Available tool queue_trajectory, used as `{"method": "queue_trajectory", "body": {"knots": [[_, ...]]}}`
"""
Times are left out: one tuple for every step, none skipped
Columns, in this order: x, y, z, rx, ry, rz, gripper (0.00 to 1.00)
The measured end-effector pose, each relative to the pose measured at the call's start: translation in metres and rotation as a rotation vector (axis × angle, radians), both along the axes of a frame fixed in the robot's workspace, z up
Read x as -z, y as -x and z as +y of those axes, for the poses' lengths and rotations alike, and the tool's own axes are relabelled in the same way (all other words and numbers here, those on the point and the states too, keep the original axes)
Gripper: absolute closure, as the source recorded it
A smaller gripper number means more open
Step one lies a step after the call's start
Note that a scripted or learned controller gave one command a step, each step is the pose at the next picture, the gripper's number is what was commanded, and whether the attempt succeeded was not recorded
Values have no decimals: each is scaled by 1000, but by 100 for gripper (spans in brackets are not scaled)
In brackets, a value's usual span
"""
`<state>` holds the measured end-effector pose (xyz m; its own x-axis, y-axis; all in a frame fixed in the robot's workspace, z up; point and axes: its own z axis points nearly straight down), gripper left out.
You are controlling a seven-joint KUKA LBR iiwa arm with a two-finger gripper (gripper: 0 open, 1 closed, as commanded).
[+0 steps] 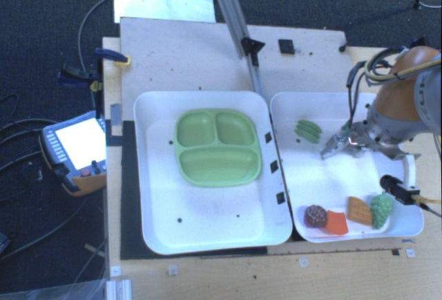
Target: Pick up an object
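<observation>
In the right bin (pixel 304 181), a small green ribbed pod (pixel 308 130) lies near the back left. Along the front edge sit a dark red round piece (pixel 315 216), an orange block (pixel 336 222), a tan wedge (pixel 358 211) and a green broccoli-like piece (pixel 380 210). My gripper (pixel 333 147) hangs low over the middle of the right bin, just right of the pod and slightly nearer the front. I see nothing held in it.
The left bin (pixel 159 209) holds a green divided plate (pixel 218 146). A slanted metal pole (pixel 231 5) crosses the board behind the bins. The arm's orange band (pixel 414 60) and cables hang over the right bin's far right corner. A handheld pendant (pixel 76 150) lies off the bench at left.
</observation>
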<state>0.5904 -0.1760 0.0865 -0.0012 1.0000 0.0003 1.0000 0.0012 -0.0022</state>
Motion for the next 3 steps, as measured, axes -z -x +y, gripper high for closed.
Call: {"method": "queue_trajectory", "body": {"knots": [[-15,-2,0,-1,1,-7,100],[-78,-1,5,-4,2,-10,100],[-121,-4,6,-4,2,-8,100]]}}
